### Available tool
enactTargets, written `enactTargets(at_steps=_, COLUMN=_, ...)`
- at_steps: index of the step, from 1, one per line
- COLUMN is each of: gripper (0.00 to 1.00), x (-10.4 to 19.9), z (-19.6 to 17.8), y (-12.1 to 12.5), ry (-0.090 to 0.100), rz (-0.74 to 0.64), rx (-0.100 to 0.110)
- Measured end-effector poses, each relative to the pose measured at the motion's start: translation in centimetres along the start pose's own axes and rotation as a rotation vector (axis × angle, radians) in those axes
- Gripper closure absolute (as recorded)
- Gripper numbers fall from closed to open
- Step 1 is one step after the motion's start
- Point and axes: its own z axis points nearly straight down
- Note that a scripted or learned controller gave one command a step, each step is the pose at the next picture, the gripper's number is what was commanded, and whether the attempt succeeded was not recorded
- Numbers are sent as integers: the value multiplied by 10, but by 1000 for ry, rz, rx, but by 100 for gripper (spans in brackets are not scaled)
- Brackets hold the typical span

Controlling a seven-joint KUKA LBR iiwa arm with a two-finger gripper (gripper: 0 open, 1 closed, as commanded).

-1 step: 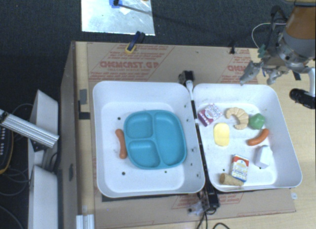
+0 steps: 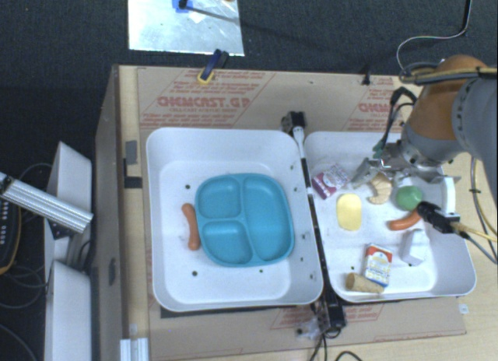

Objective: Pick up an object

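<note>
The grey arm [image 2: 455,118] with its orange band reaches in from the right over the right bin [image 2: 459,274], and its jaws [image 2: 380,171] hang low at the bin's upper middle. The metal there is a blur of grey, so I cannot tell how the jaws stand, nor whether anything sits between them.

Just below them lies a small tan piece [image 2: 380,191], possibly touching the fingertips. Beside it to the right rests a green round object [image 2: 408,196], with an orange-red sausage shape [image 2: 403,222] just under it. A pale yellow block [image 2: 349,212] lies near the bin's middle, a pink-and-white packet [image 2: 330,181] to its upper left by the dividing wall. Toward the front edge sit a small red-and-white carton [image 2: 378,264] and a cork-coloured cylinder [image 2: 360,282], touching each other.

The left bin [image 2: 167,157] holds a blue divided tray [image 2: 243,219] (three compartments) and an orange sausage [image 2: 191,226] just beside the tray's left rim. Both bins rest on a brown board [image 2: 257,99] atop the bench.
</note>
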Motion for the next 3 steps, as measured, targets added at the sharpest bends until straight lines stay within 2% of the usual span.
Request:
enactTargets(at_steps=1, gripper=0, x=-7, z=-33, y=7, ry=-2, rz=-1, rx=-8)
enactTargets(at_steps=2, gripper=0, x=60, z=4, y=3, ry=-4, rz=-1, rx=-17)
enactTargets(at_steps=3, gripper=0, x=38, z=1, y=35, ry=4, rz=-2, rx=-4)
